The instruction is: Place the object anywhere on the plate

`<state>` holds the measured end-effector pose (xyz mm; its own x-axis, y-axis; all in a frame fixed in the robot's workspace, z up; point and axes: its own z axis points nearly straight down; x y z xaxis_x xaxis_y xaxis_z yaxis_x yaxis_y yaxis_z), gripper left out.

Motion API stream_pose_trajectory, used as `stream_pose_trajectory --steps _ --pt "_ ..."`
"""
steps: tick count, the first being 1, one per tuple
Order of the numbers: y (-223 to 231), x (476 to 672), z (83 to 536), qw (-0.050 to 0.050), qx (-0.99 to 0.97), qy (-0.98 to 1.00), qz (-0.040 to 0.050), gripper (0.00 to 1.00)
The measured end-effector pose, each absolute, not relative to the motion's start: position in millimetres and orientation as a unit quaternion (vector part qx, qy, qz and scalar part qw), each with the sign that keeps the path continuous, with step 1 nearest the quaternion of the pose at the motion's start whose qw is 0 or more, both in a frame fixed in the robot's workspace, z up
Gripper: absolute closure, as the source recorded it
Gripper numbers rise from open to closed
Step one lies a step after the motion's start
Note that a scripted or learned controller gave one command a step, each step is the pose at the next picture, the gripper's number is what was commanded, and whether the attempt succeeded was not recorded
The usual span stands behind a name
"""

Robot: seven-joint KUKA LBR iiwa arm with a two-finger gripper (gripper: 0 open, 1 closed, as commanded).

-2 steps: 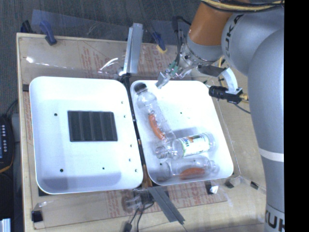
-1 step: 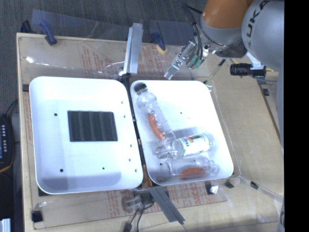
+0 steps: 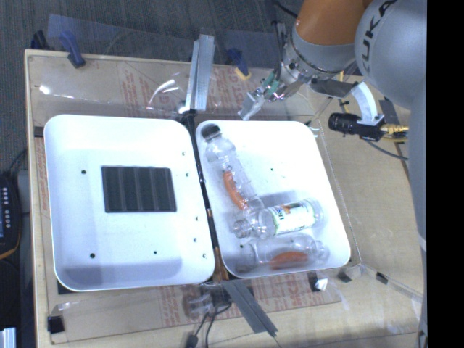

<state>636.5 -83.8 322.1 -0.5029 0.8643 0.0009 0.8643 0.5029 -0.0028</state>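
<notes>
Overhead, the pincer point(image 3: 270, 93) hovers past the far edge of the right bin point(image 3: 328, 194); its opening cannot be told. Three clear bottles point(image 3: 246, 194) lie in that bin; the dark plate point(image 3: 138, 189) sits in the left bin point(image 3: 65, 230).

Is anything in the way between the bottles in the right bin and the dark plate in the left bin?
Only the bins' adjoining rims lie between the three clear bottles and the dark plate. The gripper hangs beyond the right bin's far edge.
</notes>
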Motion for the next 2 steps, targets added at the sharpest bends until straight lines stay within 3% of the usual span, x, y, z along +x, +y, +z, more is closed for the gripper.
stream_pose_trajectory --steps 1,2 --pt "-106.8 657.1 308.9 -0.001 -0.379 -0.926 0.0007 1.00" --pt "-83.8 629.4 320.3 0.001 -0.471 -0.882 0.0009 1.00"
